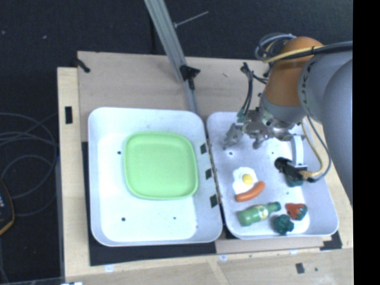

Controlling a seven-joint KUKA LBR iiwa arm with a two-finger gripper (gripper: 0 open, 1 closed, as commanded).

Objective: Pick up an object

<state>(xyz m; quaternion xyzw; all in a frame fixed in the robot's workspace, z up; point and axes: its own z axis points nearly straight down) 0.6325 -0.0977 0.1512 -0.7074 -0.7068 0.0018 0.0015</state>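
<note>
Plenty of open floor is left above the fried egg [244, 177], while below it things get crowded by sausage [250, 192], bottle [257, 213] and broccoli [282, 224].

No text, label, brand, number or sign can be read anywhere here. The green bottle [257, 213] in the right bin [323, 215] has a paler band around its middle that may be a label, but it is too small and blurred to make out any lettering.
</note>
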